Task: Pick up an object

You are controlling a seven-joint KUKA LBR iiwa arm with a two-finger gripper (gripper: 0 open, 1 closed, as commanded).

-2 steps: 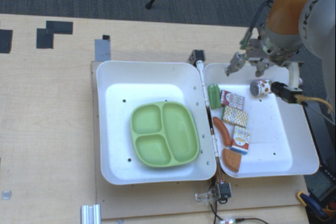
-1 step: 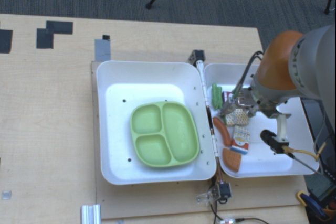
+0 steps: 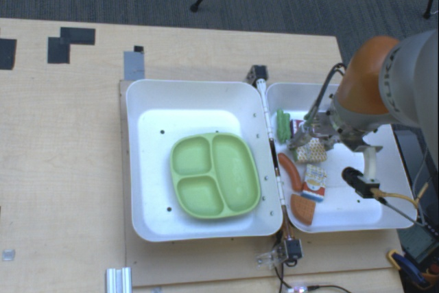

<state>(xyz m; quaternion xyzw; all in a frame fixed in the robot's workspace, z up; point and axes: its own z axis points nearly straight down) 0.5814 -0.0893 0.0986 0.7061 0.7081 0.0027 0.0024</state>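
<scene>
My gripper (image 3: 307, 138) is low in the right bin (image 3: 357, 217), near its far left part, over a cluster of small things. Directly under it lies a pale dotted packet (image 3: 313, 151). A green object (image 3: 282, 125) rests just left of the gripper by the bin wall. Nearer the front lie a red sausage (image 3: 291, 171), a white and red packet (image 3: 315, 181) and an orange wedge (image 3: 302, 208). The wrist hides whatever sits between the gripper and the dotted packet.
The left bin (image 3: 147, 147) carries a light green plate (image 3: 215, 175) with three compartments. The grey arm with its orange band (image 3: 363, 82) covers the right bin's far right corner. A divider wall (image 3: 269, 147) runs between the two bins.
</scene>
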